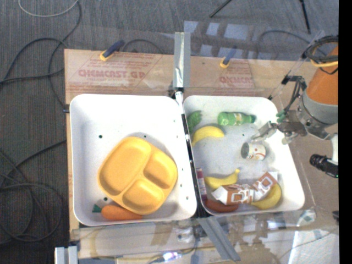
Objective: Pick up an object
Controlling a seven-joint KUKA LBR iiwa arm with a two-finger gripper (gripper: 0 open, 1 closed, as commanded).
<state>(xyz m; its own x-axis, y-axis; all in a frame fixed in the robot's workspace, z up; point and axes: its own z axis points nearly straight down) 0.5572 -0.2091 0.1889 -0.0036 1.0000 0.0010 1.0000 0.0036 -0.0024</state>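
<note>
Found gripper (273,132) at the right side of the right bin (294,172), reaching in from the right under the grey arm with its orange band (324,87). Cannot tell whether open or closed; nothing made out in its hold.

Noted a small cup (254,150) lying on its side just left of and nearer than the gripper, apart from it, mouth facing left. Contact between the two: none visible.

Logged the other contents of the right bin:
- green bottle (235,118) lying flat along the far wall
- small green item (194,118) in the far left corner, kind unclear
- banana (206,133) just near of the green item
- second banana (223,179) mid-bin, toward the near side
- orange-and-white carton (245,191) lying across the near part, resting on a red item (220,205) and touching a yellow fruit (270,197) at the near right

Logged in the left bin (82,147):
- yellow compartment tray (137,175), set at a slant, taking up the middle and near right
- carrot (118,213) along the near wall, tip tucked under the tray's near edge

Recorded both bins side by side, touching along the middle.
</note>
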